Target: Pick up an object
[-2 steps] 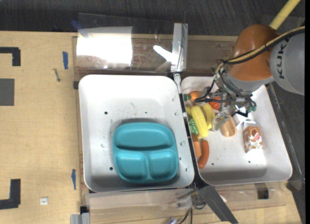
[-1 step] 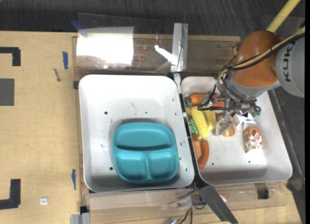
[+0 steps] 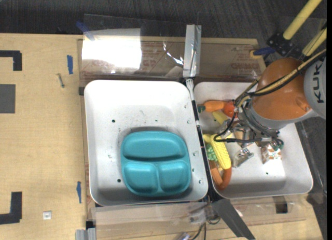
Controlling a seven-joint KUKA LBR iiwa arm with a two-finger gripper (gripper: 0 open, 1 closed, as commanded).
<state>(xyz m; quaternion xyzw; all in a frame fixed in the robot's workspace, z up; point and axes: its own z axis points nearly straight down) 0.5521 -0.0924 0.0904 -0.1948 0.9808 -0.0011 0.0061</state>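
The arm's orange band (image 3: pixel 280 91) hangs over the right bin (image 3: pixel 295 179), with the gripper (image 3: pixel 244 145) reaching down below it toward the bin floor. Just left of the gripper lie a yellow corn cob (image 3: pixel 221 152) and a green piece (image 3: pixel 211 152). An orange carrot-like toy (image 3: pixel 213 106) sits at the bin's back left, and another orange piece (image 3: pixel 222 177) lies at the front left. A small white and brown item (image 3: pixel 272 153) rests to the gripper's right. Wrist parts and cables hide the fingers.
The left bin (image 3: pixel 98 109) holds a teal divided plate (image 3: pixel 154 162) toward its front. A clear plastic sheet (image 3: pixel 135 52) and a metal divider (image 3: pixel 191 50) stand behind the bins. Cardboard bench surface (image 3: pixel 36 130) extends to the left.
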